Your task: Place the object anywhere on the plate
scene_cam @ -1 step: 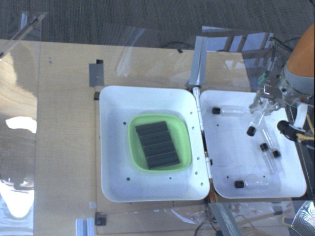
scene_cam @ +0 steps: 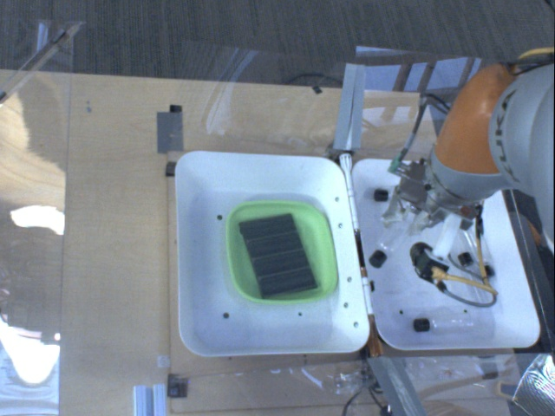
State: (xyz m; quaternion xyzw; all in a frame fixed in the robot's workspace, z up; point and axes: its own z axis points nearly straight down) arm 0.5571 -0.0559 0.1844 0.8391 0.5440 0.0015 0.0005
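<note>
The dark ridged block (scene_cam: 277, 256) lies flat in the green plate (scene_cam: 238, 271) in the left bin (scene_cam: 195, 319), so the task looks done. Farther back, over the right bin (scene_cam: 512, 319), the gripper (scene_cam: 414, 224) hangs apart from it; how its jaws stand, I cannot tell.

1. I see a pale wooden bench (scene_cam: 104, 232) under both bins.
2. The left bin (scene_cam: 199, 319) and the right bin (scene_cam: 520, 319) sit side by side, touching along their inner edges.
3. A grey metal post (scene_cam: 349, 111) stands behind the seam between them.
4. A small grey block (scene_cam: 170, 130) lies on the bench behind the left bin.
5. Dark ribbed flooring (scene_cam: 217, 16) runs beyond the bench.
</note>
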